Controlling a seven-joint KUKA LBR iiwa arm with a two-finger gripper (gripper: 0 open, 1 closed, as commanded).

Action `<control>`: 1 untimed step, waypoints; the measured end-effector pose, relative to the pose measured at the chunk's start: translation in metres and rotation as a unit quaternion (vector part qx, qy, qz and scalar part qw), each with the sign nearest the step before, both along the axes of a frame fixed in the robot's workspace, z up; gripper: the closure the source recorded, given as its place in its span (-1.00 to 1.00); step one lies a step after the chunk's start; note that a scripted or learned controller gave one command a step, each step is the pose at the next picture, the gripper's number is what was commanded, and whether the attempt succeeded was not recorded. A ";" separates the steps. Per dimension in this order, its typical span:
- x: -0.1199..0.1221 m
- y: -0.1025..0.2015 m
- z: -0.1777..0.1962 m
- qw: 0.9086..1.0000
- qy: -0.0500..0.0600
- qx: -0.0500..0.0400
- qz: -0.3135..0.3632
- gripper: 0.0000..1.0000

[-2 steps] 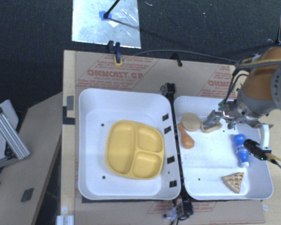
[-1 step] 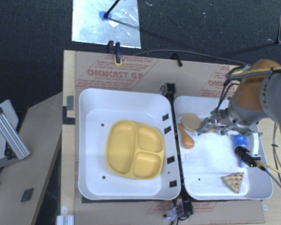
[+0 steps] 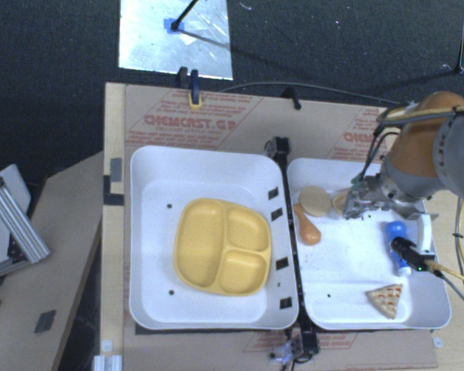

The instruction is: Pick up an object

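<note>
Pizza slice (image 3: 386,298) untouched in right bin (image 3: 349,315); hand (image 3: 358,204) low beside disc (image 3: 316,200), grip state unclear; nothing lifted yet.

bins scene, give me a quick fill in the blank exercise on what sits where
The yellow divided plate lies in the ___ bin.
The pizza slice lies near the right bin's ___ corner.
The carrot-like orange piece lies beside the ___ between the bins.
The gripper hovers over the ___ bin.

Missing words: left; front right; divider; right
</note>
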State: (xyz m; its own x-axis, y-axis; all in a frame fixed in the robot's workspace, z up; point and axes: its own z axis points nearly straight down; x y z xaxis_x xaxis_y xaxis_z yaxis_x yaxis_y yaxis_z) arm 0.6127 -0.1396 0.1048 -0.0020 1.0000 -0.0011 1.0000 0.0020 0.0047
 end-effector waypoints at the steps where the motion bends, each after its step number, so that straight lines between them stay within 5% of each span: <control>1: 0.006 0.007 0.048 1.000 -0.001 0.000 0.001 1.00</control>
State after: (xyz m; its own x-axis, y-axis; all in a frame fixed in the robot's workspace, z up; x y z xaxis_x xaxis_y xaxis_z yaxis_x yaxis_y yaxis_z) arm 0.6189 -0.1326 0.1526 -0.0050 1.0000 -0.0009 1.0000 0.0050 0.0067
